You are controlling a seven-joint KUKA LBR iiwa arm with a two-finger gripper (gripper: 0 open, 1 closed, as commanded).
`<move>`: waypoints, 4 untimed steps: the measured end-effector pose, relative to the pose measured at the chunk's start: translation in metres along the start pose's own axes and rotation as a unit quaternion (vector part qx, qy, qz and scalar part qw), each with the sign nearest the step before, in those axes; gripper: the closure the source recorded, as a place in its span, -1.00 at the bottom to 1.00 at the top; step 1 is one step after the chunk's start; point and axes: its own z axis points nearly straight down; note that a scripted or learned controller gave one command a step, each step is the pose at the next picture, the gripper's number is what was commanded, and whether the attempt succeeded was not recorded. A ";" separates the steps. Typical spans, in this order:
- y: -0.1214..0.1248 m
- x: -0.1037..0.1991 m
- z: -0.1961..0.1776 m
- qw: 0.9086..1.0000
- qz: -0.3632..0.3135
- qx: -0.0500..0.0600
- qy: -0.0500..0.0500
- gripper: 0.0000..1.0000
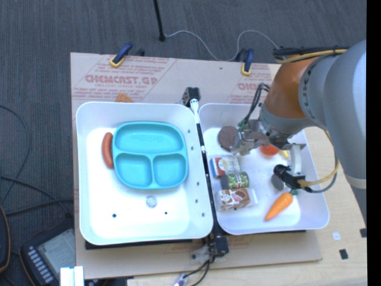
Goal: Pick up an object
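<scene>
Tray [149, 155] in left bin [89, 159] — carrot [278, 205] right.

The grey arm [324, 88] reaches in from the frame's right over the right bin [315, 219], its gripper [243, 145] low beside a brown disc [227, 137]. A carrot [278, 206] lies lower right (small packets sit mid-bin). The left bin [89, 159] holds a blue divided tray [150, 155] and a sausage [108, 149].

robot lab, clamped board [149, 76], grey carpet [59, 16]
</scene>
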 end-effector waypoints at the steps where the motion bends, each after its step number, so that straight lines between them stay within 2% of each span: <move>1: 0.000 0.000 0.000 1.000 0.000 0.000 0.000 -1.00; 2: 0.000 0.000 -0.009 1.000 0.000 0.001 0.000 1.00; 3: 0.000 0.000 -0.009 1.000 0.000 0.001 0.000 -1.00; 4: 0.000 0.000 -0.019 1.000 0.000 0.001 0.000 1.00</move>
